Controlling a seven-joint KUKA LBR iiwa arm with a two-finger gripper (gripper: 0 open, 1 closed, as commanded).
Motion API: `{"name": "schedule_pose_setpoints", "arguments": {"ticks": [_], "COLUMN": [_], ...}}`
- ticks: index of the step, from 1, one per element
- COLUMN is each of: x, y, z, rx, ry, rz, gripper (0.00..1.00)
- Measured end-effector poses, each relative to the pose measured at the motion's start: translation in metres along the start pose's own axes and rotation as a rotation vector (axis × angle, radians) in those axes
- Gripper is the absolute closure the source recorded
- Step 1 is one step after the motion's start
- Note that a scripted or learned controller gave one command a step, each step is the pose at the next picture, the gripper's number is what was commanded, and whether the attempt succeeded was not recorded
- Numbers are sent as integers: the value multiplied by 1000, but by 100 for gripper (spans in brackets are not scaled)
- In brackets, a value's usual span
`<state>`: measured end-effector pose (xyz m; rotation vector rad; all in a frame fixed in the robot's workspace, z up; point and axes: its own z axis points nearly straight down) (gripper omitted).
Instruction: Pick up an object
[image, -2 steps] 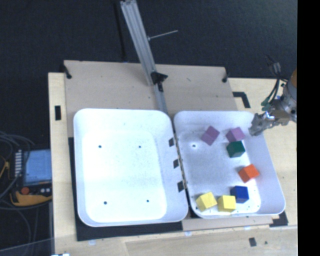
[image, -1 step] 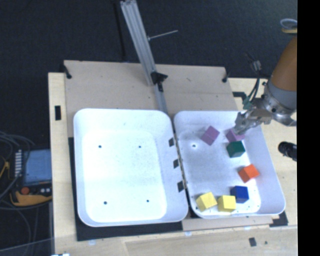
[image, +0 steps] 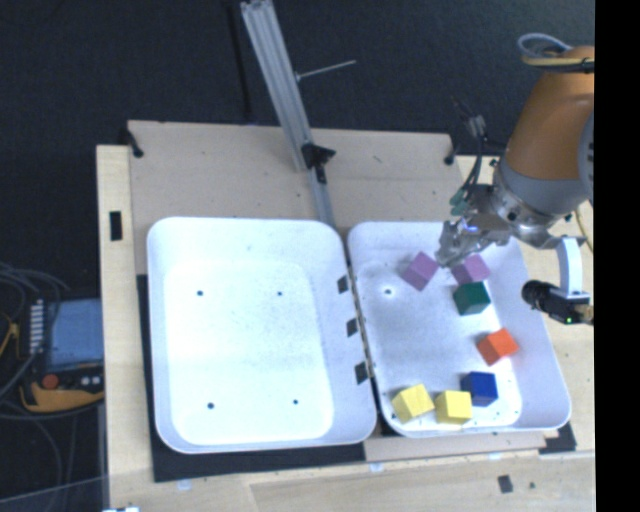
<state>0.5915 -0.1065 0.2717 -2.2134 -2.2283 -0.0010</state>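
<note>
Yellow blocks (image: 432, 404) sit nearest, at the bin's (image: 540, 400) front.
Gripper (image: 456, 246), grip unreadable, hovers between two purple blocks: one (image: 420, 270) at seven o'clock, the other (image: 470, 268) at five.

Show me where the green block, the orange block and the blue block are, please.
green block (image: 471, 298), camera view, middle of its top face.
orange block (image: 497, 346), camera view, middle of its top face.
blue block (image: 481, 386), camera view, centre of the block.

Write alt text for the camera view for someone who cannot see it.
The gripper of a grey and orange arm hangs over the right bin, between two purple blocks. Green, orange, blue and two yellow blocks lie nearer the camera.
</note>
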Motion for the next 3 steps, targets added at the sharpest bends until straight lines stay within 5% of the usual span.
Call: {"name": "schedule_pose_setpoints", "arguments": {"ticks": [3], "x": [164], "y": [-17], "z": [16], "rx": [2], "ry": [1], "rz": [-2], "gripper": [100]}}
